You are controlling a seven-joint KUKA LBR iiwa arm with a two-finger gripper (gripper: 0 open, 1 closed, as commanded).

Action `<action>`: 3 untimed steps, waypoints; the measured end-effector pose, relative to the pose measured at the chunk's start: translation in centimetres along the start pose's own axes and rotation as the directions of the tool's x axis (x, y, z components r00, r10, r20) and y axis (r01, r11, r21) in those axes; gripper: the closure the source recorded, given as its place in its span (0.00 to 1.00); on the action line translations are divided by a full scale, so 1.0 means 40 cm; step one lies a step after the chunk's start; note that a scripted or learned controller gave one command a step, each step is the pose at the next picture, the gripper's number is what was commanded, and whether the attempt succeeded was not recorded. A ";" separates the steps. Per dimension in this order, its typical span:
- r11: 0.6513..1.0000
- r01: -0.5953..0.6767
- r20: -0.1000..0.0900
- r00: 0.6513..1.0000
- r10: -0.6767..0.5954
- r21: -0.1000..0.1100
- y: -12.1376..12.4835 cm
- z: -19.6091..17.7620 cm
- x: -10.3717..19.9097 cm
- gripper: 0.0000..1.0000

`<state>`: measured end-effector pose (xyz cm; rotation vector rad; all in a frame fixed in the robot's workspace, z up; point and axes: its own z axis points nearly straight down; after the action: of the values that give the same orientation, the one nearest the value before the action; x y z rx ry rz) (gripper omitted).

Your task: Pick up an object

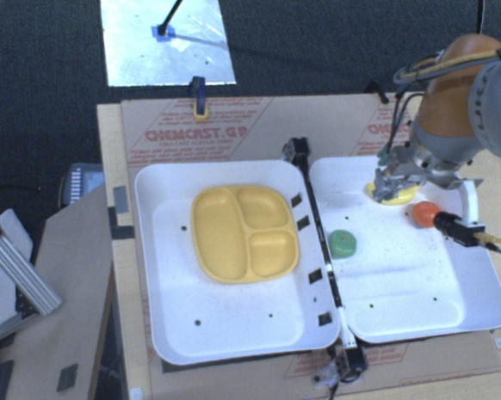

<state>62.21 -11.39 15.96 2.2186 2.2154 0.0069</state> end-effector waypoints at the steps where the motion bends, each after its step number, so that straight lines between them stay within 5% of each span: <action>1: 1.000 0.001 0.000 1.000 -0.001 0.001 0.016 -0.139 -0.024 1.00; 2: 1.000 0.000 0.001 1.000 0.000 0.000 0.006 -0.276 -0.045 1.00; 3: 1.000 0.006 -0.001 1.000 -0.006 0.004 0.008 -0.309 -0.045 1.00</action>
<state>62.45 -13.17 28.32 2.2143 2.2238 0.0034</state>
